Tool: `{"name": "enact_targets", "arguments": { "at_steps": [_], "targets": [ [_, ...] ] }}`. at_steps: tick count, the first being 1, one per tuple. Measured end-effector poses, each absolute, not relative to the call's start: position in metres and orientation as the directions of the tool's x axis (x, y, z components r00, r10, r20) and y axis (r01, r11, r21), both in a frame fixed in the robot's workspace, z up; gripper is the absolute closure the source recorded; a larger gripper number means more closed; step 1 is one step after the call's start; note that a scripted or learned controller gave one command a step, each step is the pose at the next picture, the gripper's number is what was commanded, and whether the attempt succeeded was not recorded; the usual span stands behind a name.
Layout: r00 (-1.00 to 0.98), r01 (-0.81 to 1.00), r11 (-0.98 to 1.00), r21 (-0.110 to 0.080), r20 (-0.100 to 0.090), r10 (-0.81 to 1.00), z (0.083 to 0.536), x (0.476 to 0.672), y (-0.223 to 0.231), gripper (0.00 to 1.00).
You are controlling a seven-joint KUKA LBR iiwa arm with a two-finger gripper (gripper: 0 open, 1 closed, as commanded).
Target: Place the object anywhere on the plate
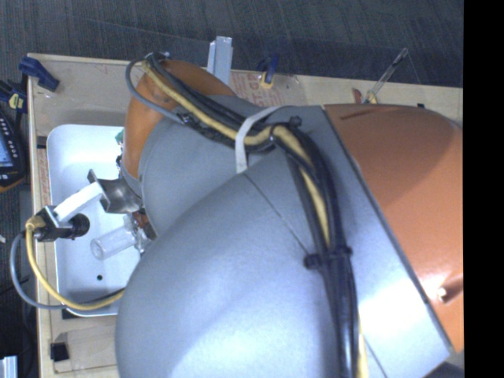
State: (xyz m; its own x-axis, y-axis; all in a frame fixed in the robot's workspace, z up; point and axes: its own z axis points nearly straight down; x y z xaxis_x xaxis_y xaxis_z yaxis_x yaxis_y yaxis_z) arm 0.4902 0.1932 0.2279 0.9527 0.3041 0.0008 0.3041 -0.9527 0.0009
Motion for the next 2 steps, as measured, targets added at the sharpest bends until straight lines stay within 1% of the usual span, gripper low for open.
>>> {"name": "enact_targets", "arguments": {
  "at_steps": [1,2],
  "targets": [
    [0.861,0.509,-0.861,0.001,0.001,0.509,0.338,0.487,0.201,1.0],
    [0.759,0.651,-0.759,-0.005,-0.005,0.651,0.334,0.476,0.139,1.0]
  ]
}}
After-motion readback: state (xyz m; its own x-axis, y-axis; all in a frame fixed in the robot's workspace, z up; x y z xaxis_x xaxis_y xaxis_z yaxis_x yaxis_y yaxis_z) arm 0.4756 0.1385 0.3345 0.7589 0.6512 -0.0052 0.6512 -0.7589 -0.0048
